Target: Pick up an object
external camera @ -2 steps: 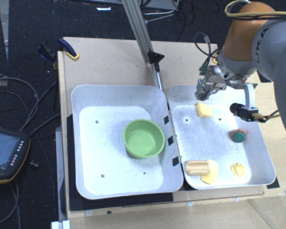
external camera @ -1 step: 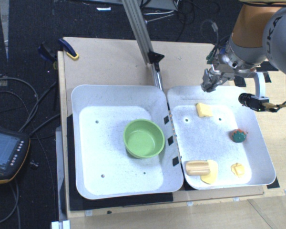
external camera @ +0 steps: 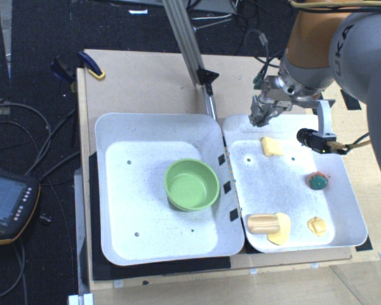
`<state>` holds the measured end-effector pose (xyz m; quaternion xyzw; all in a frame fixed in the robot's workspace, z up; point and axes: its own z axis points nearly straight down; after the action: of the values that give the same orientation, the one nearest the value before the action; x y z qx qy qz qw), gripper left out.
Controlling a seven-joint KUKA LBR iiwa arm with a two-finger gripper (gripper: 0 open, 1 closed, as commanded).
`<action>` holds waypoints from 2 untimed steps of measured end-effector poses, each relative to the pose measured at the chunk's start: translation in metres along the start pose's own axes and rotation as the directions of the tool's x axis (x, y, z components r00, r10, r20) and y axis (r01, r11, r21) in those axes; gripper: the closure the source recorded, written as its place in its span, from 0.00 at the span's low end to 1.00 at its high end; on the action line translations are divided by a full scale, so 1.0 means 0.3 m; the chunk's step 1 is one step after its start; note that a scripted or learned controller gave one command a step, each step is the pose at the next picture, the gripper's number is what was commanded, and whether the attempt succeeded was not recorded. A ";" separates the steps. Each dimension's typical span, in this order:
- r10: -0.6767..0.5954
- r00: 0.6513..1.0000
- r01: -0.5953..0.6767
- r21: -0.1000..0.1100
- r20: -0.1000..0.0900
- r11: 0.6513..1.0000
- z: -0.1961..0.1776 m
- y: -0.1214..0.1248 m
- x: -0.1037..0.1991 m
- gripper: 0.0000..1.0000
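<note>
Grey arm (external camera: pixel 362 49) with its orange band reaches in from the right, part of the maker's lettering showing on its casing, too cropped to read whole. Its gripper (external camera: pixel 261 116) hangs over the far rim of the right bin (external camera: pixel 349 199); whether the fingers are apart or together I cannot tell, and nothing shows between them.

Over in the left bin (external camera: pixel 114 170) sits a green bowl (external camera: pixel 192 183), upright, mouth facing up, near the middle and toward the divide.

Now the right bin. A yellow block (external camera: pixel 272 147) lies closest to the gripper, just below it. A tan roll (external camera: pixel 263 223) lies near the front edge, long axis running left to right, touching a flat yellow piece (external camera: pixel 280 236) beneath it. A small yellow lump (external camera: pixel 316 225) sits further right, apart from those. A teal ball (external camera: pixel 317 182) with a red fringe rests by the right wall.

A black handheld pad (external camera: pixel 6 205) lies off the bench at left, screen text too small to read.
</note>
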<state>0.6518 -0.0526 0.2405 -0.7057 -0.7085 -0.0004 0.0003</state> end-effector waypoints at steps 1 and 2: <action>0.000 1.000 0.000 0.000 0.000 1.000 0.002 -0.044 0.135 1.00; 0.000 1.000 0.000 0.000 0.000 1.000 -0.025 -0.100 0.284 1.00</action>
<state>0.6213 0.0326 0.2481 -0.7056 -0.7086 -0.0007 0.0002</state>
